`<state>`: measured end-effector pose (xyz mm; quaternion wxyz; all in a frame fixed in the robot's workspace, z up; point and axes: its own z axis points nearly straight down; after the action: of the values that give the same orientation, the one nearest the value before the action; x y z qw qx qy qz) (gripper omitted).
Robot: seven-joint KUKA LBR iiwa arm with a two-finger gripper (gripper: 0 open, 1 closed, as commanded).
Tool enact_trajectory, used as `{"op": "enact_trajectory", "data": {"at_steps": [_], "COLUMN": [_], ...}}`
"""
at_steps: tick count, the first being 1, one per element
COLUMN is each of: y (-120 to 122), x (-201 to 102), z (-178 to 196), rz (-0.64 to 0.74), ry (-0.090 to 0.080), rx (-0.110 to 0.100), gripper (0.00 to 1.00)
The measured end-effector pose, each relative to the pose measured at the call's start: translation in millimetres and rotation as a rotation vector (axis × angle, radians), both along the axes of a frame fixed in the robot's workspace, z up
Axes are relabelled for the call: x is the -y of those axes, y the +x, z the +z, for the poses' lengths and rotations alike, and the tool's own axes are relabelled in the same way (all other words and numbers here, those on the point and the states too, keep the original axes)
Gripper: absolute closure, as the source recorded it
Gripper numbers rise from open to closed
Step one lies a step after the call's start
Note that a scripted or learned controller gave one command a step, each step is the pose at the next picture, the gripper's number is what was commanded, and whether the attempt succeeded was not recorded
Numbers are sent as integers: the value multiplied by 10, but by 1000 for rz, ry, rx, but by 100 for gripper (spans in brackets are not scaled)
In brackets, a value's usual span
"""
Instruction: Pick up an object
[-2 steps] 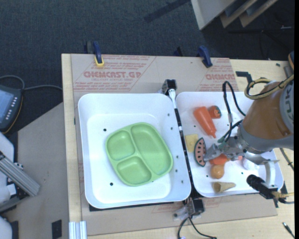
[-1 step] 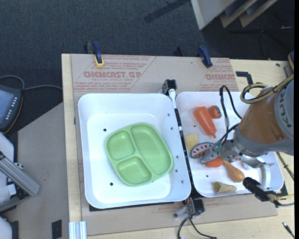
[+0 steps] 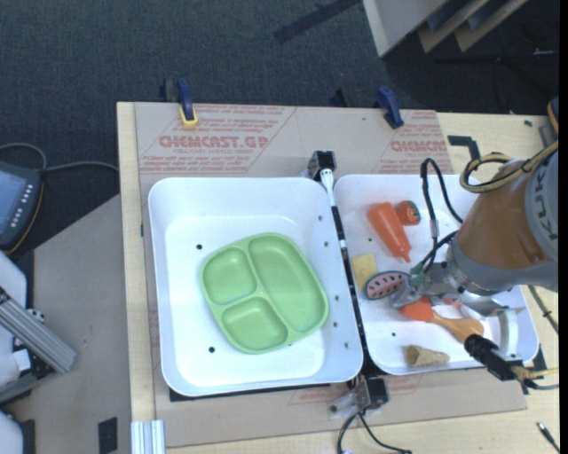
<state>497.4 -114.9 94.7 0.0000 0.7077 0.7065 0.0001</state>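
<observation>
Dark grey carpet (image 3: 80, 62) surrounding bench. Cardboard sheet (image 3: 266, 133) lying over benchtop, blue clamps (image 3: 388, 106) pinning far edge. White furniture (image 3: 426, 22) standing beyond claw, up-frame. Aluminium rail (image 3: 35, 332) lying far left.

Two white bins: left bin (image 3: 169, 266) and right bin (image 3: 390, 355). One green divided plate (image 3: 263, 291) (three compartments), at nine o'clock. At three o'clock, one orange carrot (image 3: 390, 229), one yellow block (image 3: 364, 268), one watermelon slice (image 3: 385, 285), one tan bread piece (image 3: 426, 356). Two blue clamps (image 3: 185, 94) at twelve o'clock.
</observation>
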Motion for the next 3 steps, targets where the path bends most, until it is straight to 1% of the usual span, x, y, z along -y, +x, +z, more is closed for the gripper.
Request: {"op": "enact_trajectory", "data": {"at_steps": [1,3], "y": [1,9], "x": [30,88], "z": [426,1326], "rz": [1,3], "ry": [-2,-2], "rx": [4,6], "gripper": [100,100]}}
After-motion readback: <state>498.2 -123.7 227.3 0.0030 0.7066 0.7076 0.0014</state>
